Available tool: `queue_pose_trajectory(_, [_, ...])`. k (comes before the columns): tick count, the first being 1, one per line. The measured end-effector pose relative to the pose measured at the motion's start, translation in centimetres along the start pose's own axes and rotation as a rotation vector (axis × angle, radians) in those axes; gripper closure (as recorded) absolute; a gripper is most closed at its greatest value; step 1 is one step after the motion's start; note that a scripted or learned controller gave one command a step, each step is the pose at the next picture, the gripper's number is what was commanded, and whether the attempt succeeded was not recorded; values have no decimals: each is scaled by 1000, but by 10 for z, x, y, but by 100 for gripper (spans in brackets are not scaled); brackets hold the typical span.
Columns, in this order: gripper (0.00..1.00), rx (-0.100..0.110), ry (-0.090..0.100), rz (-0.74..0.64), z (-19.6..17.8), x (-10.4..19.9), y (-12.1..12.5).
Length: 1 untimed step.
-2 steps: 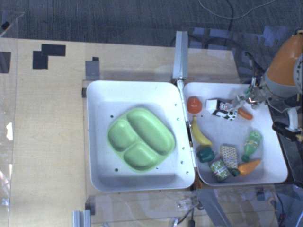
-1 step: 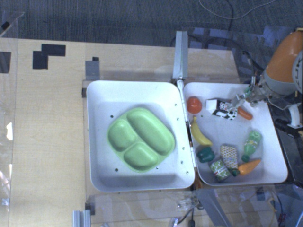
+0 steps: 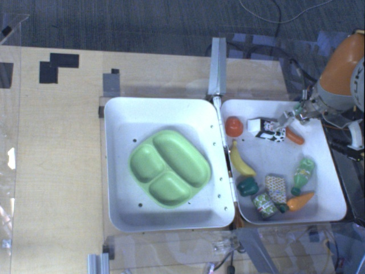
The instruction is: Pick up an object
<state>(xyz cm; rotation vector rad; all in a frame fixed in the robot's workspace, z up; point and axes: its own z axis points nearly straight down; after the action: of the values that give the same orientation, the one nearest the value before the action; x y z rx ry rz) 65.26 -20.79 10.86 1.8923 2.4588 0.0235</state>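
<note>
Although several items are scattered across the right bin [image 3: 336,207], the relation on which the coming move is judged to turn is seen at that bin's far right corner, where the gripper [image 3: 296,114] is poised low over the bin floor. Whether anything is gripped there, or how the jaws stand, cannot be told from the camera view, since the tool is small and partly lost against the white. The nearest candidate is taken to be the small orange carrot [image 3: 295,135], which is found just beside the gripper, on the side toward the bin's near edge. Its long axis is laid at a slant, running from the bin's middle toward its right wall. Just to the carrot's left, along the far edge, a black and white carton [image 3: 263,128] is placed, and beyond it a red tomato [image 3: 234,126] is set at the far left corner. A yellow banana [image 3: 240,162] is laid along the left wall. A short drop toward the near edge, with the jaws turned across the carrot's axis, would probably be called for.
</note>
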Motion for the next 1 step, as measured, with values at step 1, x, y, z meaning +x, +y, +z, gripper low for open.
queue_pose_trajectory(1, [0, -13, -4, -46, -2, 7, -22])
